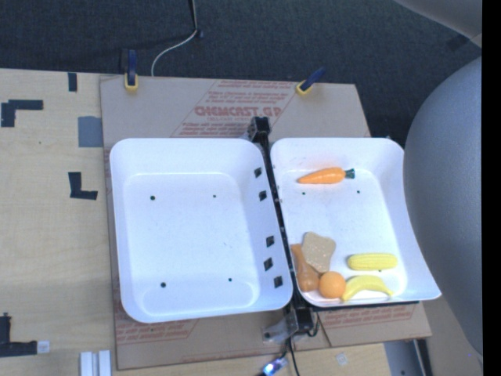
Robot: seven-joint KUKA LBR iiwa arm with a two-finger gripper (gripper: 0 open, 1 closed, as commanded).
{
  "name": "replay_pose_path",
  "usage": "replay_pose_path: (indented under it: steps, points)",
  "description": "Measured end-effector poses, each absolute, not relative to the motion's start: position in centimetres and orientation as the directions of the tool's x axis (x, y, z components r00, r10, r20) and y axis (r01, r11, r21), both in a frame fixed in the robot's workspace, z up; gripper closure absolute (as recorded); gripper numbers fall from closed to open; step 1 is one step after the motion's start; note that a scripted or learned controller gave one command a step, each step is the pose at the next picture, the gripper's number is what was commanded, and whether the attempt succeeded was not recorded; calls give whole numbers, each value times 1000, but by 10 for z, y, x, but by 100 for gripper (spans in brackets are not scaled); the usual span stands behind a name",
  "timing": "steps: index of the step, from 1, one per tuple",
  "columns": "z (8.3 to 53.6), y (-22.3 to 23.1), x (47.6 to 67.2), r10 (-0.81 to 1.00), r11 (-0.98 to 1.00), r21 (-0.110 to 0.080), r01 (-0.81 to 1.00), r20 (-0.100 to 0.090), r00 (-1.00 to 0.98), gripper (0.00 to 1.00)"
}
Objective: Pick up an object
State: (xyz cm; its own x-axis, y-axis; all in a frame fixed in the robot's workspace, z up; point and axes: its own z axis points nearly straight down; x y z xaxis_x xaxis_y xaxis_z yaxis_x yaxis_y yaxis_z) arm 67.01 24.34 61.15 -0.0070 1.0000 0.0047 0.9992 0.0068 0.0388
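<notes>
Two shallow white plastic bins sat side by side on a brown cardboard sheet (235,108) laid over a pale wooden bench (47,225); the left bin (125,171) had a smooth, glossy floor marked by small dark dots; the right bin (391,171) held several toy foods. A slim orange plastic carrot with a dark green tip (325,176) lay on its side near the far wall, well apart from the rest. In the near corner, a tan slice of toy bread (318,250) leaned on a brownish sausage-like piece (304,270); a round orange ball-shaped fruit (332,285) touched a curved yellow banana (368,289); a short yellow corn cob (372,262) lay just beyond the banana. A broad, blurred grey arm body (458,210) curved along the right side; the claw could not be made out.
</notes>
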Motion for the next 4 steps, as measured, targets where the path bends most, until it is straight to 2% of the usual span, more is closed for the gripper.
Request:
replay_pose_path:
  steps: [2, 4]
  points:
    - [631, 246, 673, 1000, 5, 77, 997, 15, -7, 100]
    - [650, 249, 677, 1000, 3, 127, 992, 29, -7, 100]
